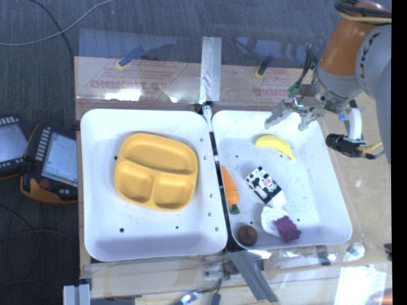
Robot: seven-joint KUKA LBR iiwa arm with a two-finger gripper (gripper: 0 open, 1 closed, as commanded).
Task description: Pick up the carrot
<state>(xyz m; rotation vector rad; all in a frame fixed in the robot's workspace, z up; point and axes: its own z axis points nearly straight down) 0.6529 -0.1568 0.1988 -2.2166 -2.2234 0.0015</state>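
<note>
The carrot lies in the right bin, pressed along that bin's left wall, its orange body running up and down the view and its green top at the lower end. The end effector hangs over the bin's upper edge, well apart from the carrot, with its two fingers spread apart and nothing between them.

The main risk, as I judge it, is the wall: the carrot sits so close to the divider that a finger coming down on that side may strike the rim or find no gap, and the fingers would then shut on air or push the carrot away. A grasp across the narrow body would need the fingers turned to straddle it; closing along its length would likely slip off. Neighbours add trouble. A black-and-white cow-patterned box lies just beside the carrot on its right, a brown round thing sits near its green end, and a banana lies between the end effector and the target, so a low sweep could knock it.

The left bin holds a yellow divided plate. No brand or writing is legible on any item; faint red print on the cardboard behind the bins is too blurred to read.
</note>
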